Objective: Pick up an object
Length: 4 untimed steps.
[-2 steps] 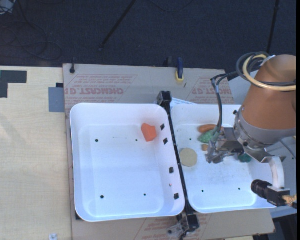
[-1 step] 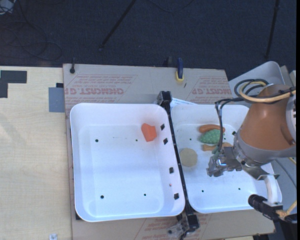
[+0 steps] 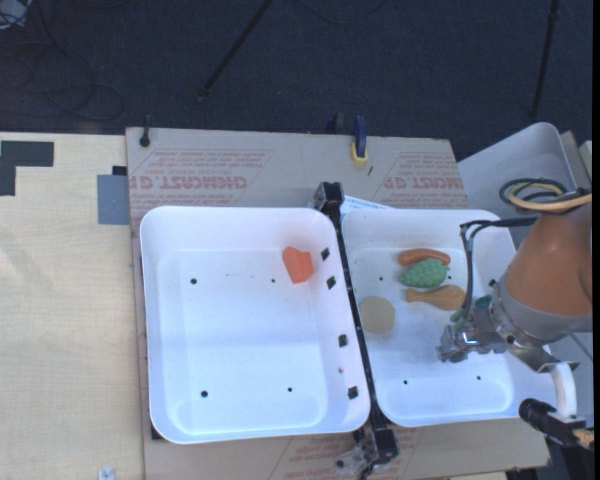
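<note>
- Two shallow white bins side by side on a sheet of printed cardboard (image 3: 280,173), itself laid over a pale wooden bench (image 3: 50,318); dark floor with loose cables beyond the far edge.
- Black clips along the seam between the bins, up and left of the claw.
- Blue-and-yellow clamp (image 3: 359,140) on the cardboard's far edge, well up and left of the claw.
- Grey arm with orange band (image 3: 555,263) reaching in from the right, claw (image 3: 458,346) low over the floor of the right bin (image 3: 430,408).
- Claw small, dark and blurred against its own wrist: cannot tell whether spread or closed, and nothing to be made out between its tips.
- Just above the claw, a cluster of three: green bumpy object (image 3: 425,273), orange sausage-shaped piece (image 3: 423,257) touching its far side, tan wooden piece (image 3: 440,297) touching its near side; the tan piece's right end hidden behind a black cable and the wrist.
- Pale beige round object (image 3: 377,315) left of the claw and slightly above, near the bin's left wall, hard to separate from the white floor.
- Small orange block (image 3: 298,264) far left of the claw, alone in the left bin (image 3: 180,408).
- Coiled yellow and black cable on a grey plate at upper right, partly cut off by the arm.
</note>
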Motion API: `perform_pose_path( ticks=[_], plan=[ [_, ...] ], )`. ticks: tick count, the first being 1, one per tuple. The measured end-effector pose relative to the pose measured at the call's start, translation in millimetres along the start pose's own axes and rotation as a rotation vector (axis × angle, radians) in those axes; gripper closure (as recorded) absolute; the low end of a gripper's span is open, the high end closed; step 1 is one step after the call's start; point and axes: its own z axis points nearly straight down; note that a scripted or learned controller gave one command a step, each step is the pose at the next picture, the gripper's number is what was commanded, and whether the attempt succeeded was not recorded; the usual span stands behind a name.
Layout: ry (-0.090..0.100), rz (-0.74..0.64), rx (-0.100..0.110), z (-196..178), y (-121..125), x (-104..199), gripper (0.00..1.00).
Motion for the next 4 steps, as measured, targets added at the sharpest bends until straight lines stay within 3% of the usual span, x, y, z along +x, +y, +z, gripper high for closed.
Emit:
perform_pose_path(
  ticks=[1, 2, 3, 4],
  plan=[
    [-0.003, -0.002, -0.01, -66.3, 1.8, -57.2, 1.0],
    [-0.004, -0.007, -0.02, -206.3, 1.8, -53.1, 1.0],
    [0.0, -0.005, -0.006, -207.6, 0.9, -53.3, 1.0],
    [0.001, -0.004, -0.004, -216.9, 0.9, -54.1, 1.0]
  ],
)
